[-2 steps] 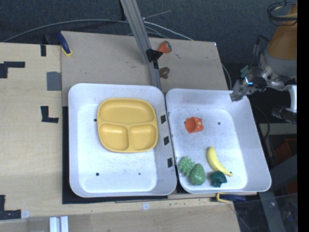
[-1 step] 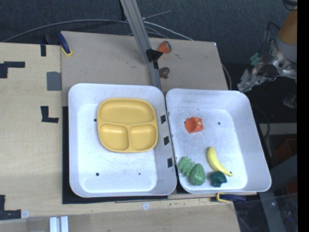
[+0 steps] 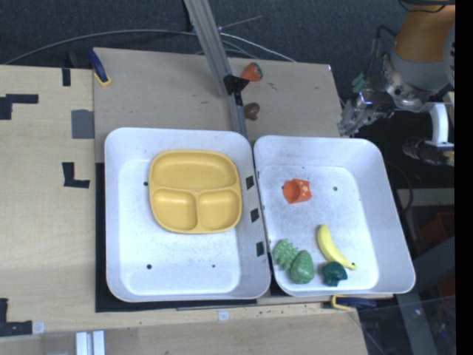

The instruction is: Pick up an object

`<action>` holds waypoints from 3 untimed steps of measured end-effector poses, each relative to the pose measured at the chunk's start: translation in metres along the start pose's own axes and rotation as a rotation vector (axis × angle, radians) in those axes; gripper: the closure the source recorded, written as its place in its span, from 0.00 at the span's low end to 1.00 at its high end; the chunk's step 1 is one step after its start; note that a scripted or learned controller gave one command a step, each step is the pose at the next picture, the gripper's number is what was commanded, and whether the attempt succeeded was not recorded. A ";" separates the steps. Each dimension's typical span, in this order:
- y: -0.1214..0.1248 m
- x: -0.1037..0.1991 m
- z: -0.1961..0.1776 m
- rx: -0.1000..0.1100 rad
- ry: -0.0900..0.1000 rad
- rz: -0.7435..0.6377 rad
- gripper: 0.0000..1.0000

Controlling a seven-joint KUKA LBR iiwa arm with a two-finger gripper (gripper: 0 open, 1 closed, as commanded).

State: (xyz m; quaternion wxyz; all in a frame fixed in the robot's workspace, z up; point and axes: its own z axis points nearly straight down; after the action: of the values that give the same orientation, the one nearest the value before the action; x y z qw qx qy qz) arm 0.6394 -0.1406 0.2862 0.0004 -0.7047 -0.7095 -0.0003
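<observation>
The right bin (image 3: 369,161) holds an orange-red toy (image 3: 297,190) near its middle, a yellow banana (image 3: 332,247) lower right, a green leafy toy (image 3: 294,260) at the front, and a dark teal piece (image 3: 334,274) beside the banana's tip. My gripper (image 3: 355,117) hangs above the bench just past the right bin's far right corner, away from all the toys. Nothing shows between its fingers, and their spacing is too small to read.
The left bin (image 3: 126,272) holds a yellow three-part plate (image 3: 196,190). A grey metal pole (image 3: 211,35) slants across the board behind the bins, with an orange clip (image 3: 252,71) at its base. A blue-yellow clamp (image 3: 99,69) sits at the board's far left corner.
</observation>
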 end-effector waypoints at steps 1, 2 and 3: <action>0.003 0.056 0.001 0.000 0.000 0.000 1.00; 0.004 0.117 0.011 0.002 0.001 -0.001 1.00; 0.021 0.165 0.028 0.002 -0.001 0.001 1.00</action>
State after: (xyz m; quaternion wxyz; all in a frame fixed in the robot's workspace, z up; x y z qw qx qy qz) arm 0.6589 0.0249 0.2587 0.0008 -0.7049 -0.7093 0.0005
